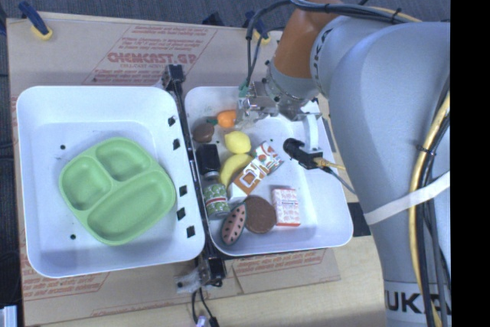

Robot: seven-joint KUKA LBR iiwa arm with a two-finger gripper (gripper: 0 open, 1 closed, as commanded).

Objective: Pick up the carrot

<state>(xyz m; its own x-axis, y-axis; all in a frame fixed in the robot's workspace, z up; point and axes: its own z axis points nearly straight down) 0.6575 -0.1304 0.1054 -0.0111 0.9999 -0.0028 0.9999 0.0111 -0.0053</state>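
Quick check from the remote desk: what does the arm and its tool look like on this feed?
The arm is a bulky, rounded grey body with an orange band above the wrist. Dark cables loop around that band toward the wrist. White letters, cut off by the frame, mark its base. The tool is a small metallic assembly at the tip; its details are too small to make out.

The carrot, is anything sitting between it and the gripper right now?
Nothing visible does. The carrot lies near the far edge of the right bin, and the gripper hangs right beside it, on its right. The brown round piece and the lemon lie on the carrot's other sides, away from the gripper.
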